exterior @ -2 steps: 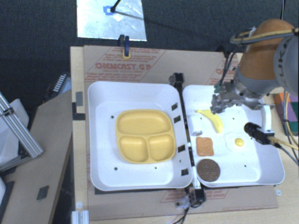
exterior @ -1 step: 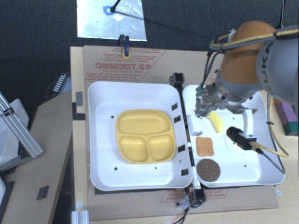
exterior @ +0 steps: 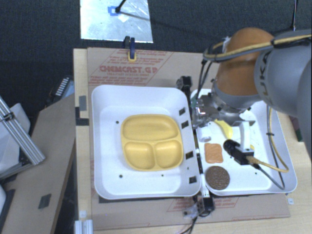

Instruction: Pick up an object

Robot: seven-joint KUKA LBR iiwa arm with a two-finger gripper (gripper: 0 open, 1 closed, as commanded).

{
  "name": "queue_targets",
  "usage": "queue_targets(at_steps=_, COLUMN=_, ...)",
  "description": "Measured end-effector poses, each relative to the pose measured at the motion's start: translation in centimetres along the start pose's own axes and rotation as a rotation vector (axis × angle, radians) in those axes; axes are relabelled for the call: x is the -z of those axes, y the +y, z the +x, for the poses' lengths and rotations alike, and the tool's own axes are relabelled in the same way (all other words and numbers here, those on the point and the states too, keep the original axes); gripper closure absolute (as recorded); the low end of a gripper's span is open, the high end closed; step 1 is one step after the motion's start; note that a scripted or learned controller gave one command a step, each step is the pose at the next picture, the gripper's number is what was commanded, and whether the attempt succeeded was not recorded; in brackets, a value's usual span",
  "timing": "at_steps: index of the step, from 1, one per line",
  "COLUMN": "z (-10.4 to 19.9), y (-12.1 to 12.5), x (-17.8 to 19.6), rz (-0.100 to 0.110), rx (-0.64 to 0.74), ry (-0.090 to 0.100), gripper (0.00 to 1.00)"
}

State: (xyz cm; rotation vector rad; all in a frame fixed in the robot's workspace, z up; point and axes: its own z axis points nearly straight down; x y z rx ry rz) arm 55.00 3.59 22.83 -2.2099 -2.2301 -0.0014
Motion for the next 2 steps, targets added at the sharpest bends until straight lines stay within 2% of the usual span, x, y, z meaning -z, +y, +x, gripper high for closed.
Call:
queue_targets(at_steps=1, z=5.13, y=-1.81, x=-1.08, rz=0.000, rx=0.000, ry=0.001, gripper=1.00)
queue_targets(at_steps=2, z=4.78, y=-1.73, x=-1.03, rz=-0.001, rx=-0.006, ry=-0.002, gripper=0.00)
